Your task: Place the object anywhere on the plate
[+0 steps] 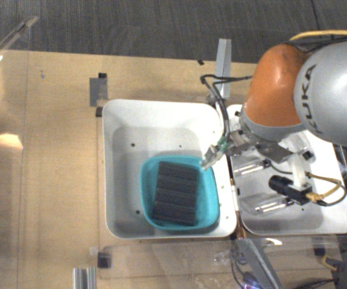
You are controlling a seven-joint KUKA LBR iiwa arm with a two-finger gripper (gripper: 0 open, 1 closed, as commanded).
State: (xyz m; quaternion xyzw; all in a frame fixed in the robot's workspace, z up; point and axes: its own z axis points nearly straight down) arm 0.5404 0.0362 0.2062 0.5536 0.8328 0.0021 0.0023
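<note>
Bins: two, white, side by side on my desk (41, 179).
Plate (208, 188): one, teal, in left bin (122, 161).
Object (176, 192): one dark ribbed block, lying on plate.
Claw (211, 156): at plate's upper right rim; grip state cannot be told.

Grey arm (318, 89) reaching left, wrist bent

- The plate (211, 205) is turquoise, plain.
- The object (176, 192) on it is dark charcoal, ridged in crosswise bands.
- Both bins, left (120, 179) and right (336, 218), are white.
- The arm (333, 95) is light grey with black "KUKA" lettering and an orange band (274, 89).
- The worktop (41, 179) is pale tan wood.
- The floor (131, 17) is dark grey carpet with a fine weave.
</note>
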